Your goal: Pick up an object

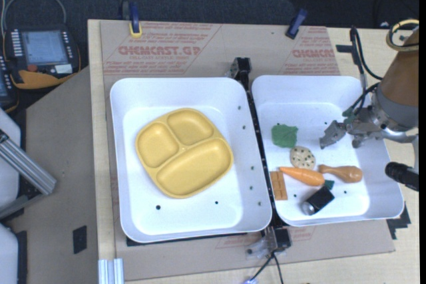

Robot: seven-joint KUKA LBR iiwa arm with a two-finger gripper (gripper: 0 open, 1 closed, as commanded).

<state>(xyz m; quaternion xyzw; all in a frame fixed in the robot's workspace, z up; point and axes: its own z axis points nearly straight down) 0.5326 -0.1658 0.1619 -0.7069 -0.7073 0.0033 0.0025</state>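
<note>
Claw (339,132) spread wide, grasping nothing, above right bin (379,209) with six small objects; one yellow tray (184,153) left.

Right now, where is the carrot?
The carrot lies in the right bin, toward its front, just below the cookie and left of the black object.

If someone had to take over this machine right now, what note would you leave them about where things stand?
Hand: over the right bin, at its right side, holding nothing that I can see.
Things in the right bin: green piece, cookie, carrot, wooden pin, black item.
Left bin: yellow tray.
Done: nothing picked up.
Left: grab one object; the wooden pin lies nearest the hand.
</note>
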